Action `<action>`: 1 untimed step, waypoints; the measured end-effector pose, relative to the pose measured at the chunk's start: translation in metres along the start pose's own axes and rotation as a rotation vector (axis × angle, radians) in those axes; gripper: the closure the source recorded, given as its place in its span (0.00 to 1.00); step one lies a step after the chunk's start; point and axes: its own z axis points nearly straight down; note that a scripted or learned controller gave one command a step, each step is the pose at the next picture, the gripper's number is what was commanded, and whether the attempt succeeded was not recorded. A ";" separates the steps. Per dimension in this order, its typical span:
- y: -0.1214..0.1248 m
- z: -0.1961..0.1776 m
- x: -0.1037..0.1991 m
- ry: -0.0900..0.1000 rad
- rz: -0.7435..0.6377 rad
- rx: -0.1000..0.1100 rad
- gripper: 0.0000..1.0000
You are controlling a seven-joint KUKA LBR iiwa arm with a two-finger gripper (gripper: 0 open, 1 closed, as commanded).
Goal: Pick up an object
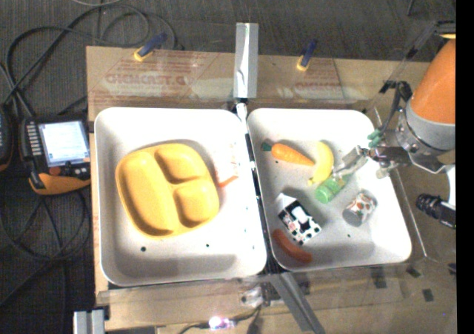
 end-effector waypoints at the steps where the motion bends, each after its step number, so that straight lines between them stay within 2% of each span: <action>1: 0.047 0.114 0.023 0.001 -0.218 0.001 0.00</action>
